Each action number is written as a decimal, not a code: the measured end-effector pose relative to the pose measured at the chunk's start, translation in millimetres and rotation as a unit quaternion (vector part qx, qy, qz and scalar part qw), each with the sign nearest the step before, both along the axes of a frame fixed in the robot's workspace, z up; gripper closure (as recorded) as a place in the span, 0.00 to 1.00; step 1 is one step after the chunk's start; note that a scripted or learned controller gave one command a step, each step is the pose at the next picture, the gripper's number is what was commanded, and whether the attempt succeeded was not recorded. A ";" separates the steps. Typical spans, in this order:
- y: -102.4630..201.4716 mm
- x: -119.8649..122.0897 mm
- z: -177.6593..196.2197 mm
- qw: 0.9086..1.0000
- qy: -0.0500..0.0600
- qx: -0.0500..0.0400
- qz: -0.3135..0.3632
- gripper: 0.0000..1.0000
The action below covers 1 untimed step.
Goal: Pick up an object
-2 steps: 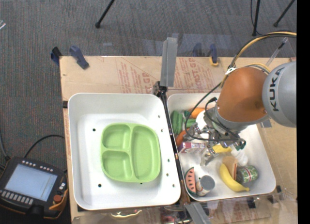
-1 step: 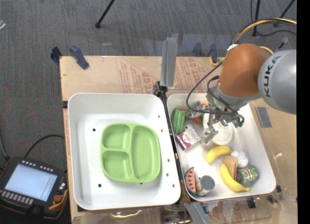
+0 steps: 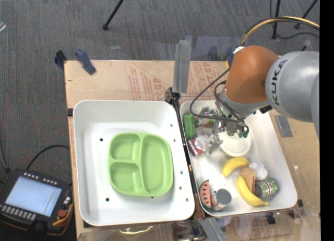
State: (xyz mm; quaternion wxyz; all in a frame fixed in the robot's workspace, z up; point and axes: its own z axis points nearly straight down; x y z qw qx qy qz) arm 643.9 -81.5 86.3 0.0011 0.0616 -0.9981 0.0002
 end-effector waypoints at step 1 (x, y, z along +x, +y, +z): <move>-35.9 -94.3 -1.0 1.000 0.001 0.001 -0.002 0.00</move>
